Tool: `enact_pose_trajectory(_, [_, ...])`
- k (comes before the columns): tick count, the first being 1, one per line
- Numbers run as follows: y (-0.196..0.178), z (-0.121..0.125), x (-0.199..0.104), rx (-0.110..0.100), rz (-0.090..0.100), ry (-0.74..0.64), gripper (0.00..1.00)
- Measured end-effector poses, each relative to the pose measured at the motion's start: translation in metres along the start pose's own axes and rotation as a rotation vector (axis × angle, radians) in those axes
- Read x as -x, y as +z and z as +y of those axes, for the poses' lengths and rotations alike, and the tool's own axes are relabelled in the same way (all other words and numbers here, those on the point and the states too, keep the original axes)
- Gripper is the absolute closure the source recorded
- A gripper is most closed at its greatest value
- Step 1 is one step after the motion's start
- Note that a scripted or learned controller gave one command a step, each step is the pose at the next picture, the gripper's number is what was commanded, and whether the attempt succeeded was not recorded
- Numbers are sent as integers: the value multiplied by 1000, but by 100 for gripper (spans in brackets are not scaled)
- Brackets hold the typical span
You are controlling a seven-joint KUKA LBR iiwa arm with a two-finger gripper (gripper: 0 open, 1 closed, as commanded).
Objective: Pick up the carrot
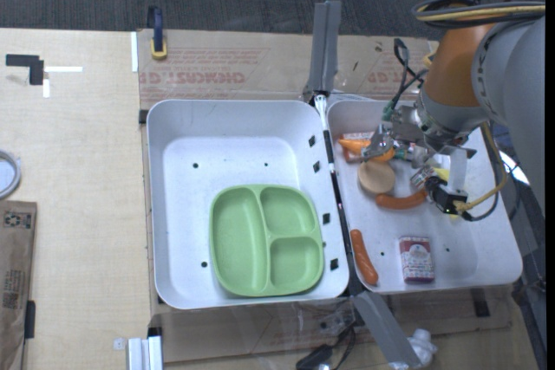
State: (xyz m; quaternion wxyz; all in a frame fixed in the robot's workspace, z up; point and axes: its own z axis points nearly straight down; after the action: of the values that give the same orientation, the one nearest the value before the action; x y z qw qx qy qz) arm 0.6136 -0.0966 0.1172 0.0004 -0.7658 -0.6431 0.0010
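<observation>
The carrot [350, 146], taken here to be the short bright-orange piece, lies in the right bin [473, 243], just up and to the left of the tan round disc [377, 178], and every other place below is given from that disc. Its long axis runs roughly left to right across the bin, and its right end reaches under the gripper [384, 152], which hangs directly above the disc's upper edge. So the carrot sits to the left of the jaws, very close or already partly beneath them. Whether the jaws are released or clenched cannot be told, as cables and wrist hardware hide them, and nothing can be seen held. A closing line across the carrot's short width, shifted a little left, seems the likeliest approach. The disc itself is the nearest obstacle and may touch the carrot's lower side. A curved orange-red sausage [401, 201] lies just below and to the right of the disc. A longer orange-red stick [364, 256] lies well below it against the bin's left wall and could be mistaken for the target. A red packet [417, 260] lies below and to the right. A green divided plate [264, 240] sits far to the left in the left bin [173, 178].
</observation>
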Motion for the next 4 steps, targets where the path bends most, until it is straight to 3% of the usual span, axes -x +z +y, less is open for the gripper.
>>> enact_pose_trajectory(1, [-15,20,-2,2,0,1,0])
enact_pose_trajectory(2, [1,31,-2,43,-1,-84,0])
enact_pose_trajectory(3, [1,30,-2,44,-4,-193,0])
enact_pose_trajectory(4, [-11,33,-1,57,-7,-193,100])
